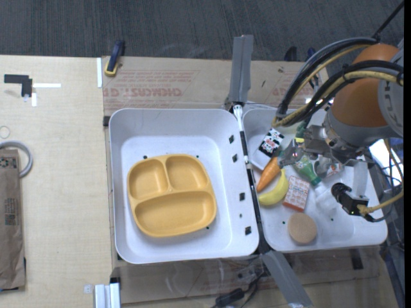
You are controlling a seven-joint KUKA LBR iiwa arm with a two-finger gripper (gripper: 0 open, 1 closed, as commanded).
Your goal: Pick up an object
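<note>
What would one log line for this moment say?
arm: over right bin | gripper: above green item | nearby: carrot, banana | left bin: yellow plate

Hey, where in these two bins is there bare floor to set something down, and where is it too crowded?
Left bin: bare strips surround the yellow divided plate, widest above it and to its right. Right bin: crowded on its left with the carrot, banana, red packet and round tan disc; the arm overhangs the top. Bare floor remains right of the disc.
</note>
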